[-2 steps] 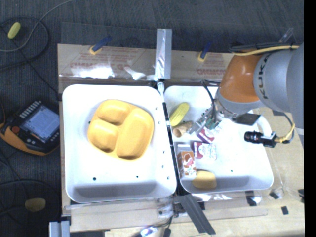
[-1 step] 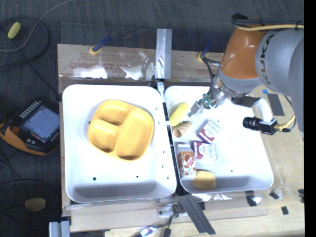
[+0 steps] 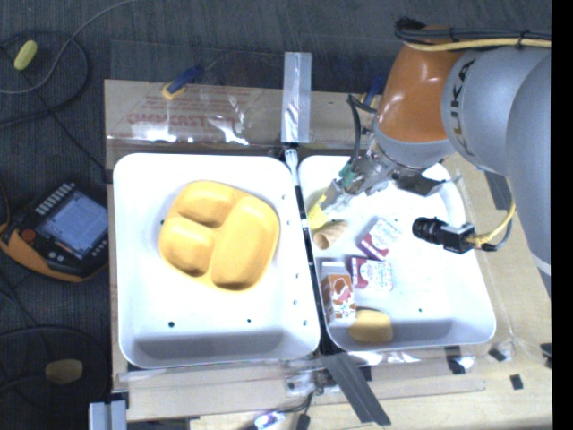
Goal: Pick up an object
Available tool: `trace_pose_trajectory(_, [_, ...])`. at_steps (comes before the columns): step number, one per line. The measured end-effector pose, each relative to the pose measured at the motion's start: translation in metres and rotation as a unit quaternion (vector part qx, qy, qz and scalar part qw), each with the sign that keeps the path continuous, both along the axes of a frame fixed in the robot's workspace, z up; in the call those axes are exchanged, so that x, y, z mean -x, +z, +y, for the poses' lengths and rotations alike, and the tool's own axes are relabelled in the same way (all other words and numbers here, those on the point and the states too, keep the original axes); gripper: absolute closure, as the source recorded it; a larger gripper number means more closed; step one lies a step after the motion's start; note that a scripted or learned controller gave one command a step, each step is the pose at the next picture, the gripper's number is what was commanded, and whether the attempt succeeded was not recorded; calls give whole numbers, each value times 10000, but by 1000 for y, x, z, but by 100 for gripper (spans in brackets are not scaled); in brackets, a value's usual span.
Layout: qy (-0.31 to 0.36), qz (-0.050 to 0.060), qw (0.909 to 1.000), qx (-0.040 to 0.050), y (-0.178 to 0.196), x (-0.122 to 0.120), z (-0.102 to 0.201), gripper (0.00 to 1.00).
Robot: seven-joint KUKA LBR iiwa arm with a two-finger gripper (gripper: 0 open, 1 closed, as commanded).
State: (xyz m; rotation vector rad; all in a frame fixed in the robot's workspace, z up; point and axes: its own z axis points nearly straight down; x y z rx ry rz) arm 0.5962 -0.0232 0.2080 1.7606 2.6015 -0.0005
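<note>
My gripper [image 3: 341,189] hangs at the upper left of the right bin [image 3: 466,316], under the orange wrist band, pointing down and left. Just below its tip a small yellow item [image 3: 315,210] lies against the bin's left wall. Whether the tip touches it I cannot tell. Beside it lies a tan cone-shaped piece [image 3: 330,233]. Further right sit a pink-and-white packet [image 3: 380,237] and a second packet [image 3: 372,274]. A red packet [image 3: 338,296] and a tan bun-like lump [image 3: 370,326] lie near the front. A large yellow moulded object [image 3: 218,234] rests in the left bin [image 3: 143,330].
The grey arm covers the upper right of the right bin. A black cylinder with a cable [image 3: 440,232] juts over that bin's right side. A clear plastic sheet [image 3: 192,115] lies behind the left bin. A handheld controller [image 3: 63,227] sits on the floor at the left.
</note>
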Motion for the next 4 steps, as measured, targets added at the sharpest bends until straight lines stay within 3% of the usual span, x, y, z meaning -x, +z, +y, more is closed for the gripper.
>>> trace_pose_trajectory(1, [312,3,9995,19,4,-27,-32,100])
trace_pose_trajectory(2, [313,2,9995,19,4,-27,-32,0])
trace_pose_trajectory(3, [-30,10,10000,13,-74,-1,-79,0])
trace_pose_trajectory(4, [-10,-1,10000,8,-24,-49,-49,0])
